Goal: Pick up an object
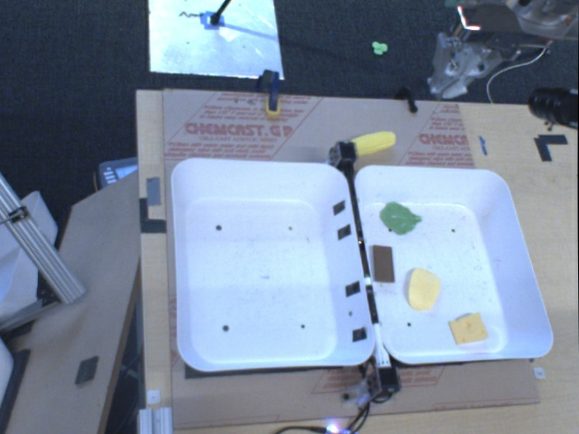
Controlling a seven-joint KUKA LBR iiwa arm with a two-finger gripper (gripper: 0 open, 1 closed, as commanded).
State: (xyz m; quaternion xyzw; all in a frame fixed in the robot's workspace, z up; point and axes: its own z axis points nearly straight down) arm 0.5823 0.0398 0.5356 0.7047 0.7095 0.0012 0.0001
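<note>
Dark carpet surrounds the pale table [507, 143], where two shallow white bins sit side by side so items can be moved between them; the left bin [194, 188] holds nothing. In the right bin [516, 215] lie a green piece [399, 216], a brown block [383, 263], a yellow disc [422, 288] and an orange wedge [468, 329], spaced apart, which should ease a clean grasp. Parked high beyond the far right corner, the jaws [452, 72] grip nothing; open or closed, I cannot tell.

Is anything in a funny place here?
Yes. A yellow brush lies on the bench behind the bins, not inside one. A small green bit sits on the dark floor. The other four pieces are all in the right bin.
</note>
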